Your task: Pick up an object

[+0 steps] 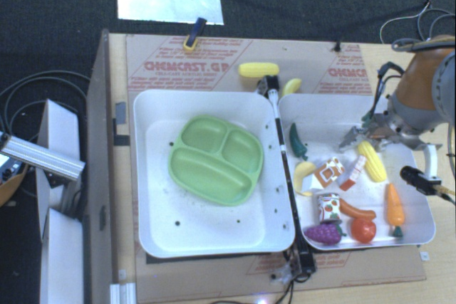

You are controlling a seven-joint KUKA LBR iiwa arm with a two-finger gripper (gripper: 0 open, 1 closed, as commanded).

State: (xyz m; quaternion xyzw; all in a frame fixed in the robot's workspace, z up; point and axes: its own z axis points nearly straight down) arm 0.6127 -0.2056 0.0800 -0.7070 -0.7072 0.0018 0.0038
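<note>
My gripper [365, 139] hangs over the back part of the right bin [317, 114], its fingers spread open with nothing between them. A yellow corn cob [372, 161] lies just below and in front of it. To the left of the cob are a small red and white bottle [354, 172] and an orange and white carton [329, 171]. A carrot [394, 206], a sausage [356, 210], a tomato [363, 230], purple grapes [324, 233], a printed can [328, 206], a banana [304, 175] and a dark green pepper [296, 141] also lie in that bin.
The left bin [153, 224] holds a green divided plate [216, 160]. A yellow tool [258, 70] and a yellow piece [291, 87] rest on the bench behind the bins. The divider [281, 160] between the bins runs just left of the pepper.
</note>
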